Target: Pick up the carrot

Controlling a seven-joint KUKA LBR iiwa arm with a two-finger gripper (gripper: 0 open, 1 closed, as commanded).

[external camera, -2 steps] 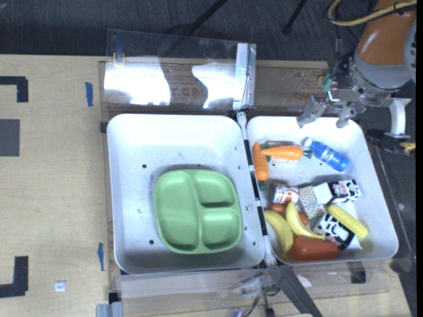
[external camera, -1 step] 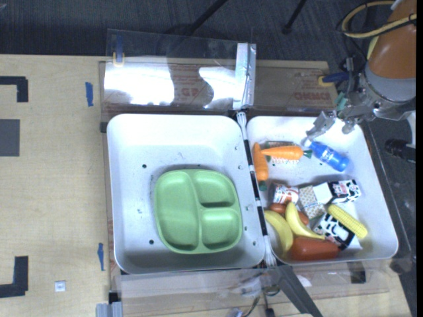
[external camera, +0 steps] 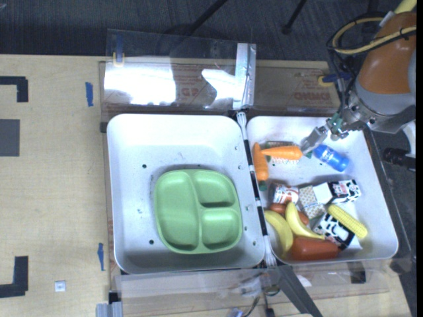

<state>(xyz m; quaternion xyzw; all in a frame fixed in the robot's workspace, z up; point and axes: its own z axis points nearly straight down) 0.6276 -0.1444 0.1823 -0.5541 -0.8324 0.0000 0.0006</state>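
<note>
The carrot [external camera: 282, 153] is orange and lies on its side in the upper left part of the right bin [external camera: 382, 197]. Its blunt end points right, toward a blue bottle [external camera: 330, 157]. My gripper [external camera: 316, 137] hangs just above and to the right of that end, between the carrot and the bottle, tilted down to the left. Nothing hangs from it. The grey arm with its orange band [external camera: 386, 71] comes in from the upper right.
A second orange piece [external camera: 261, 166] stands along the right bin's left wall beside the carrot. Lower in that bin lie bananas [external camera: 291, 226], a corn cob [external camera: 348, 220], a red item [external camera: 307, 248] and small packets [external camera: 310, 199]. The left bin [external camera: 132, 144] holds a green divided plate [external camera: 197, 210].
</note>
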